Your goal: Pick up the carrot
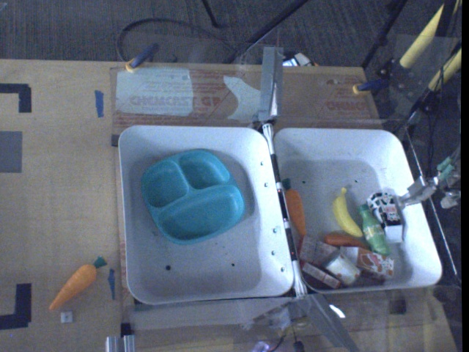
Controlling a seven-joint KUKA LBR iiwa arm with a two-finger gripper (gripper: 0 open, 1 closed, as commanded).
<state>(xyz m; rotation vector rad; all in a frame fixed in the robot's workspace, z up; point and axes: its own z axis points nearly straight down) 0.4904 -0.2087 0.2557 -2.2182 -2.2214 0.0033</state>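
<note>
An orange carrot with a green top lies in the right bin, along its left wall. A second carrot rests on the bench outside the bins, at the front left. A thin orange stick-shaped item lies among the clutter in the right bin. My gripper hangs at the right bin's right rim, beside a black-and-white carton and well to the right of the carrot in the bin. Nothing shows between its tips.
The left bin holds a blue divided plate. In the right bin, a banana, a green bottle and several small boxes crowd the front. Clamps and tripod legs stand behind the bins.
</note>
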